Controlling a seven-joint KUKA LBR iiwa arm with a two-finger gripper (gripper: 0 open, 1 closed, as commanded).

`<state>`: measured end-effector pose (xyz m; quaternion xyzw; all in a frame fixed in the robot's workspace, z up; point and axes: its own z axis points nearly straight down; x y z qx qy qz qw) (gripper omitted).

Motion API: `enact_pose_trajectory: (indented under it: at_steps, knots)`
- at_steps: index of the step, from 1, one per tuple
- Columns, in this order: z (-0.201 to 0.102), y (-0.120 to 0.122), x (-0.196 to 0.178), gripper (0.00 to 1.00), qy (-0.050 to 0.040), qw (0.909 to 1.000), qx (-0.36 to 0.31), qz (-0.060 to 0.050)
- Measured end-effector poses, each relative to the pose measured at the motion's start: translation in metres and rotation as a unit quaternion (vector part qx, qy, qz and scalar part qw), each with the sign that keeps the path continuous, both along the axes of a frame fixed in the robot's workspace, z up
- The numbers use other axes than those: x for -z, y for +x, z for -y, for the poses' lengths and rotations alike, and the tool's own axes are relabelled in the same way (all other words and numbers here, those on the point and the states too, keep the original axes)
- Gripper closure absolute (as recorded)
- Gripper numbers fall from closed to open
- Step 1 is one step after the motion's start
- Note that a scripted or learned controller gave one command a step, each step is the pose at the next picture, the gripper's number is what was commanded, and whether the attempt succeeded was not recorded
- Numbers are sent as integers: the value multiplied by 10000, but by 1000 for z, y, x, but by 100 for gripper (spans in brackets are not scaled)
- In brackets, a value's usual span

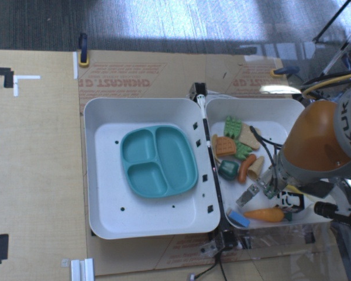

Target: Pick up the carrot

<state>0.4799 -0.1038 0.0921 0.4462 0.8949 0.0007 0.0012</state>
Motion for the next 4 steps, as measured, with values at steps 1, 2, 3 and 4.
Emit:
enact_pose_trajectory:
  at_steps: [1, 2, 3, 4]
  knots:
    - [54, 73, -30, 0, -8, 9827, 1850, -6]
    - [57, 9, 1, 0, -2, 9896, 1435, -15]
    - [5, 56, 1, 0, -6, 9951, 993, -12]
    - [6, 56, -8, 100, -14, 9950, 995, -7]
